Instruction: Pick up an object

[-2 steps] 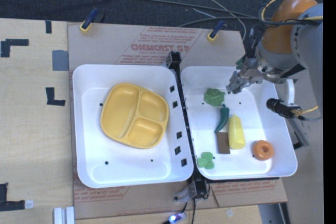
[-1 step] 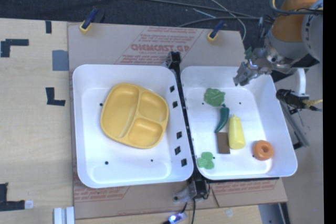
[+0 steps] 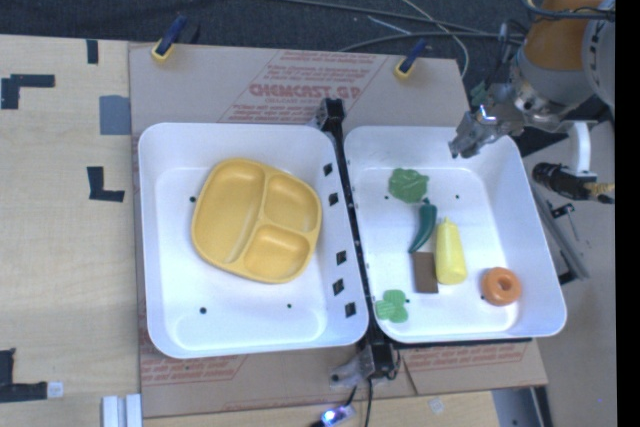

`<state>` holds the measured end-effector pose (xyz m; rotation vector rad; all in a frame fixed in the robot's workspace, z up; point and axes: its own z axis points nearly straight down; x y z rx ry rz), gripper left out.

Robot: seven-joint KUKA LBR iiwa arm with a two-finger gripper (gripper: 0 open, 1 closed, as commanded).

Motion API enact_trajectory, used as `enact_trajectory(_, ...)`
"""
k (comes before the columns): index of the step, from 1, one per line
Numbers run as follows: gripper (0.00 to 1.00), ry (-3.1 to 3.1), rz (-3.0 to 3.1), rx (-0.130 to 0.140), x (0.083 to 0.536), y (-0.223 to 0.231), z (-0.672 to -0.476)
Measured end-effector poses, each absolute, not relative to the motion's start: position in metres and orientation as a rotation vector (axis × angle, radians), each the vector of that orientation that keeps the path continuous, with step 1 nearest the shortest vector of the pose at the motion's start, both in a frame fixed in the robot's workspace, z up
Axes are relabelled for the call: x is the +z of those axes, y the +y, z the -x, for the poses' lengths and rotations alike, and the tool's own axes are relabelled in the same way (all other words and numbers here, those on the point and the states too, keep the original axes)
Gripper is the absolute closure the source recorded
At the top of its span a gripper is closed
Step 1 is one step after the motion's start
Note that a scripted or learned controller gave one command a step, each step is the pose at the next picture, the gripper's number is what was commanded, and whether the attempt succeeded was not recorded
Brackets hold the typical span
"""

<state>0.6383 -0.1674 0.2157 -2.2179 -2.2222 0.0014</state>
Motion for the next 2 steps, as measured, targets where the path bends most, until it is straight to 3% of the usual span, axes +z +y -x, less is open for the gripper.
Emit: enact_trajectory(2,1.00,-2.226,2.211,0.002,0.233,-0.059,-0.623)
